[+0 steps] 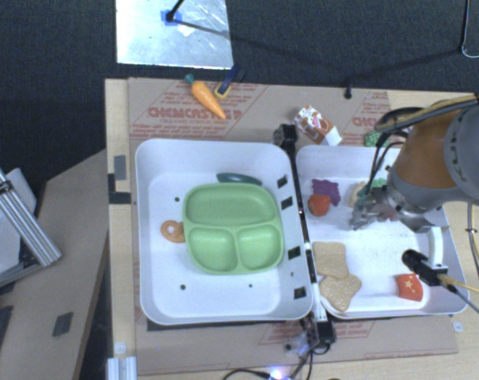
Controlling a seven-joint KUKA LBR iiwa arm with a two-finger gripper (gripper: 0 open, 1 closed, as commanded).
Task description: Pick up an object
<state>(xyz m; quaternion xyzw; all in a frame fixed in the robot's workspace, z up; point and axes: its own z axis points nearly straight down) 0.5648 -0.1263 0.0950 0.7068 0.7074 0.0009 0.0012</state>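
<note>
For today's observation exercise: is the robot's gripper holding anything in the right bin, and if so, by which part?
It cannot be told. The gripper is down in the right bin, beside the purple toy and the red ball, with nothing visibly between its fingers.

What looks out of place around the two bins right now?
Two things lie outside the bins: a toy carrot on the cardboard behind the left bin, and a small carton tilted against the right bin's back rim. Everything else sits inside.
</note>
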